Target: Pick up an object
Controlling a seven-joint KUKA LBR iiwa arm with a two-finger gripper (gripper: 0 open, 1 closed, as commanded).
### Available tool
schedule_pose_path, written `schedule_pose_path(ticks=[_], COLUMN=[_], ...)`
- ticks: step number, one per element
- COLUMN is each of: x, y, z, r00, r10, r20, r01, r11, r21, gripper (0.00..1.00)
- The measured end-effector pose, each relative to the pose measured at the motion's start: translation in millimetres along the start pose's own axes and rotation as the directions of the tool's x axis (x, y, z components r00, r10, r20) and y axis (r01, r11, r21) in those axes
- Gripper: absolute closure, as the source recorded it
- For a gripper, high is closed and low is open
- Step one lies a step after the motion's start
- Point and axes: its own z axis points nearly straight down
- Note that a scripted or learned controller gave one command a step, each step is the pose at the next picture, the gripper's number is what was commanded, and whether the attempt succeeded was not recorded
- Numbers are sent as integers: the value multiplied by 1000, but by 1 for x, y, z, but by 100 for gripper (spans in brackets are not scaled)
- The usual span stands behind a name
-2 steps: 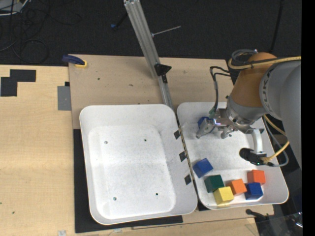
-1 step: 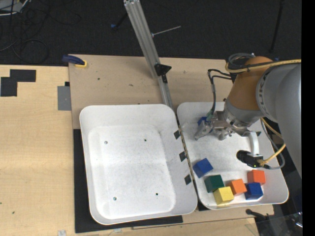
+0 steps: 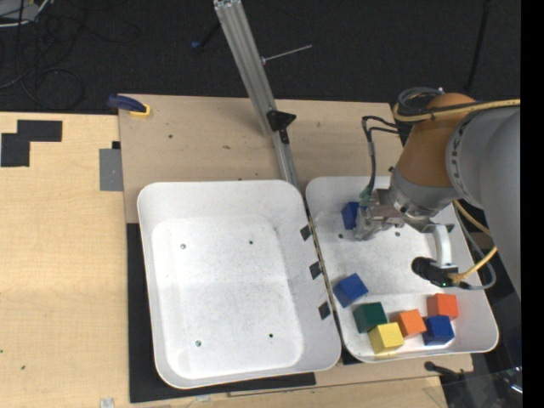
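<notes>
Blue block point(image 3: 349, 214), far-left part of the right bin point(image 3: 387, 266): is that the target? (K.)

Most likely, judging by position. The gripper point(image 3: 371, 225) is low over the bin floor, just right of that block, close enough that I cannot tell whether they touch. Nothing is visibly held. (M.)

Gripper state? (K.)

Cannot tell. The wrist and cabling hide the opening from this angle, so I am not logging it as wide or narrow. (M.)

Step in hand? (K.)

Approach or descent for the grasp, in my judgement. No lift yet; the block sits on the bin floor. The next move calls for centring over the block instead of beside it, closing squarely on two opposite faces, then a straight lift. Risk: being offset, the gripper may nudge the block toward the bin's left wall instead of gripping it. (M.)

Other candidates? (K.)

A second blue block point(image 3: 349, 289) lies nearer, by the left wall. A cluster sits at the near-right corner: green block point(image 3: 369, 315), yellow block point(image 3: 387, 337), orange block point(image 3: 411, 321), a third blue block point(image 3: 439, 329) and a red block point(image 3: 443, 305). They are packed close and would be harder to enter. The left bin point(image 3: 229, 279) sits beside it on the worktop point(image 3: 204, 138). (M.)

Any brands, labels, writing? (K.)

None legible on blocks, bins or arm. (M.)
</notes>
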Motion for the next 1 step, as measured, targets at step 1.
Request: schedule_pose_path(ticks=[1], x=[-1], y=[-5], z=[-44], r00=[1000], r10=[4], r20=[1], r01=[-4], r11=[1000], r21=[-5], gripper=[100])
